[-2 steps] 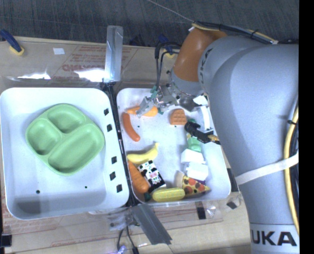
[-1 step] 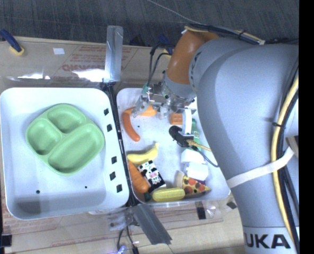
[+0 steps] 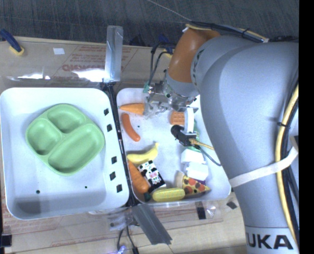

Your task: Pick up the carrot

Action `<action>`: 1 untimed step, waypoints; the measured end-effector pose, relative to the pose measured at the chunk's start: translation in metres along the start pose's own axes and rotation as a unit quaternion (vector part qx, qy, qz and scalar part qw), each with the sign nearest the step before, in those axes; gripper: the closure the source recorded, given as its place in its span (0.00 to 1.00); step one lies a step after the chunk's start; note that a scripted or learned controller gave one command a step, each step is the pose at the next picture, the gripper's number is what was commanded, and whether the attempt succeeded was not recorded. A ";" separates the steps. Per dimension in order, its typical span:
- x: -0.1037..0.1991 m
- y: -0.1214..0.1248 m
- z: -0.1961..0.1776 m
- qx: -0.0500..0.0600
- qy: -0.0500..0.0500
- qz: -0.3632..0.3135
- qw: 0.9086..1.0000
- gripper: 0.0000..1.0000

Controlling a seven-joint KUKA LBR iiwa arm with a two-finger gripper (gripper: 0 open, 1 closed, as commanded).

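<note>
- The arm's two-finger metal gripper [image 3: 156,103] hung over the far end of the right-hand shallow white bin [image 3: 166,142], under the grey arm's orange band [image 3: 184,57].
- Whether it was open or closed could not be told: the tips blurred into the white bin floor, and nothing could be seen held by it.
- The short orange carrot [image 3: 132,109] lay on the bin floor just to the camera's left of the gripper, its thick end toward the gripper and very near it; contact could not be made out.
- Just nearer the camera than the carrot lay a long orange-red sausage-shaped toy [image 3: 130,127], slanting along the bin's left wall.
- A small orange block [image 3: 177,117] sat on the gripper's other side, partly behind the arm's black cabling.
- Further toward the camera lay a yellow banana [image 3: 142,154], then a second orange carrot-like piece [image 3: 138,179] against the left wall, touching a black-and-white spotted block [image 3: 150,174].
- At the near end lay a yellow-green oblong toy [image 3: 167,194] and beside it a pizza-slice toy [image 3: 195,185], with white pieces [image 3: 194,164] above it by the arm.
- The left-hand white bin [image 3: 19,189] held a light green divided plate [image 3: 65,137], well apart from the gripper.
</note>
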State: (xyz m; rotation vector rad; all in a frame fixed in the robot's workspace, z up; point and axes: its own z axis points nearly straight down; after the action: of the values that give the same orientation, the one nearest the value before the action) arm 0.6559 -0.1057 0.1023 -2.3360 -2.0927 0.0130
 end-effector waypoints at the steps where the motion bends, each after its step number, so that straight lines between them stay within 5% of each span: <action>1: -0.025 -0.013 0.011 -0.003 0.001 -0.196 0.981 1.00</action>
State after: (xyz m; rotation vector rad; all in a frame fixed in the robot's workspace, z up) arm 0.6406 -0.1288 0.0912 -1.8812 -2.5112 0.0043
